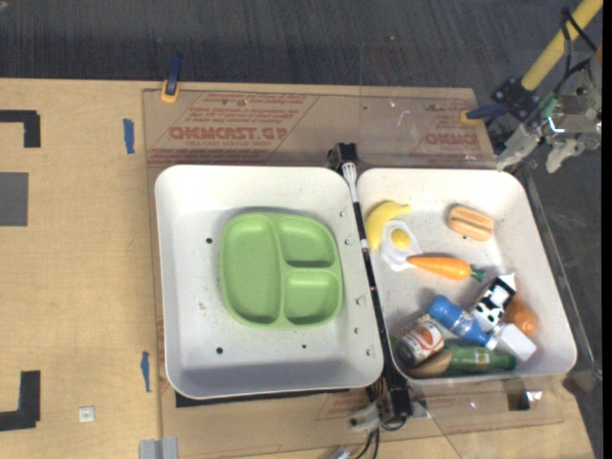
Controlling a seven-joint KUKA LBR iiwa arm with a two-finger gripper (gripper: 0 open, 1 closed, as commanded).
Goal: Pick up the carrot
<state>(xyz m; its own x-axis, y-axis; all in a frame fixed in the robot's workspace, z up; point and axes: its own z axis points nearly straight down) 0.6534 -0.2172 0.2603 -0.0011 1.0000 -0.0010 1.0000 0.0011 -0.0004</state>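
The carrot [442,267] is orange with a small green stub at its right end. It lies flat, pointing left, in the middle of the right bin [535,228]. Nothing covers it or rests on it. A fried-egg toy [398,240] lies just off its tip at the upper left. A black-and-white patterned item [494,299] sits close to its green end at the lower right.
The right bin also holds a yellow banana [382,220], a hot dog bun [469,222], a blue bottle [457,317], a can [421,340] and a green bottle [478,359]. A green divided plate [282,268] lies in the left bin [182,256]. A yellow rod with clamps [550,60] stands at the top right.
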